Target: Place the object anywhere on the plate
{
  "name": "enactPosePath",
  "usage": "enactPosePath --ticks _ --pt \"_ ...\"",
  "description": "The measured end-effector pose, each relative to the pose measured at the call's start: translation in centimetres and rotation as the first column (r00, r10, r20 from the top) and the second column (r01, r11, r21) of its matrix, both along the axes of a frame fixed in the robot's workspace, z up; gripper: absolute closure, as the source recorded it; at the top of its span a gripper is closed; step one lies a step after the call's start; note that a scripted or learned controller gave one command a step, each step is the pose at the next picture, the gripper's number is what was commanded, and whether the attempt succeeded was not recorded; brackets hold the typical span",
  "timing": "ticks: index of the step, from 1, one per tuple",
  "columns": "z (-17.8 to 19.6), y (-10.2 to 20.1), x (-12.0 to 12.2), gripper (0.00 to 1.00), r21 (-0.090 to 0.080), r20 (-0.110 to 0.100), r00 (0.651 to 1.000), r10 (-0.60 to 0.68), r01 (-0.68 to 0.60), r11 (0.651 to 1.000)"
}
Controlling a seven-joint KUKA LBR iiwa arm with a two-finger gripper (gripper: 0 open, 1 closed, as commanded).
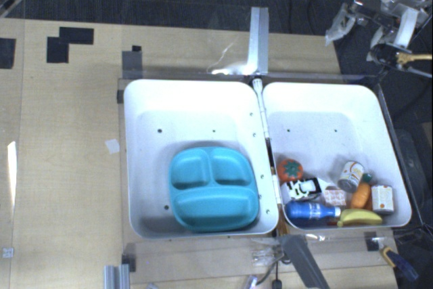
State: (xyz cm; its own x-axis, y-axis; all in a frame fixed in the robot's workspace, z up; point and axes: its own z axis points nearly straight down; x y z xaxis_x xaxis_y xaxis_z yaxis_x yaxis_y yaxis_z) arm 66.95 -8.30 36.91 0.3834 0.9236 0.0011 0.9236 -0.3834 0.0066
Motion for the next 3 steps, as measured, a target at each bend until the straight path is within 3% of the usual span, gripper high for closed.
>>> enactPosePath --ticks 1,2,3 --pt "-5.6 -2.4 0.0 0.00 0.001 -0.003 0.990 -0.140 0.140 0.990" --pt "-3.1 -2.5 0.0 0.00 0.001 -0.001 0.985 -0.172 0.172 0.985" --pt "-2.8 1.5 0.0 0.00 0.002 -0.003 0.982 -0.189 0.189 0.982"
